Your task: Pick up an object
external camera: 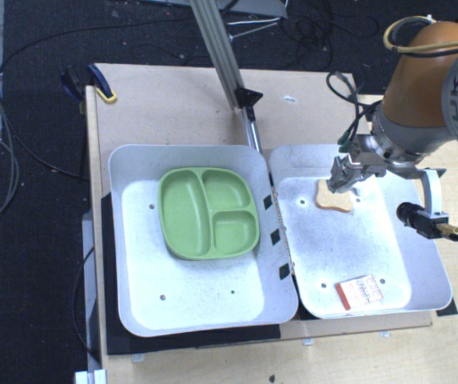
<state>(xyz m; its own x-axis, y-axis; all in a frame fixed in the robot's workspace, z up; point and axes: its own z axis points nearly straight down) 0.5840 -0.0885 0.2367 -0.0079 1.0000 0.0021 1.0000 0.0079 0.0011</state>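
Two shallow white bins are seen side by side on the bench. A green divided plate point(209, 213) is set in the left bin point(133, 294), toward its upper middle. In the right bin point(404, 254), a tan, toast-shaped piece point(334, 199) lies flat near the upper left part, and a small red and white packet point(360, 292) lies near the lower edge, well apart from it. The gripper point(345, 174) is positioned directly over the tan piece's upper edge, at the right of the frame; whether it is touching cannot be told.
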